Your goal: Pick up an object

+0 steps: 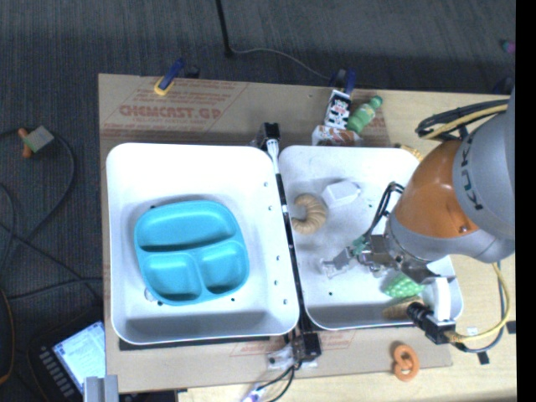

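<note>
My gripper (342,260) hangs low over the middle of the right bin (335,312), reaching in from the right under the arm's orange band (427,203). A tan ring-shaped object (308,212) lies to its upper left, apart from it. A small white block (342,193) sits just beyond the ring, near the bin's back. A green knobbly object (400,287) and a yellowish piece (397,311) lie at the bin's front right, partly under the wrist. Nothing shows held in the gripper.
The left bin (126,308) holds a blue three-compartment tray (191,249). Behind the right bin stand a green bottle-like toy (364,114) and a small carton (337,111). An orange ring (405,360) lies on the bench front right. Blue clamps (170,75) grip the bench's back edge.
</note>
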Tool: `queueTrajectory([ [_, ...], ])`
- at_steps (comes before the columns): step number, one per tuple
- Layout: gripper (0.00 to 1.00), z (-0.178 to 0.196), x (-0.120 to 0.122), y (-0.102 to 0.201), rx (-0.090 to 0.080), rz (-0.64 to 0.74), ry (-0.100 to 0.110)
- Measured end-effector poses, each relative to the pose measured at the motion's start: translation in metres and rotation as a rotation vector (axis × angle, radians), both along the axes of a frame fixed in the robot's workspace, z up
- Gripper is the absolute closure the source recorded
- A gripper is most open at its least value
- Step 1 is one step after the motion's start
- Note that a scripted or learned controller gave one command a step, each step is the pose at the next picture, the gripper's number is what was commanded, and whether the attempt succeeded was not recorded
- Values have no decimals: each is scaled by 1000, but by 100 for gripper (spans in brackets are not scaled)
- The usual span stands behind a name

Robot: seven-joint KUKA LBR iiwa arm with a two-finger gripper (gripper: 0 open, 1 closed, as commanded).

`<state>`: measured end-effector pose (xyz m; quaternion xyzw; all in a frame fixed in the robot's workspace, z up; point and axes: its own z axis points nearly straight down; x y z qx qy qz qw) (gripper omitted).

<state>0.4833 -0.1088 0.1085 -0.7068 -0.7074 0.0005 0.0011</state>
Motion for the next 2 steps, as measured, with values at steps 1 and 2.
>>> queueTrajectory([
  [1, 0, -5, 0, 7, 0, -1, 1],
  [2, 0, -21, 1, 12, -4, -4, -3],
])
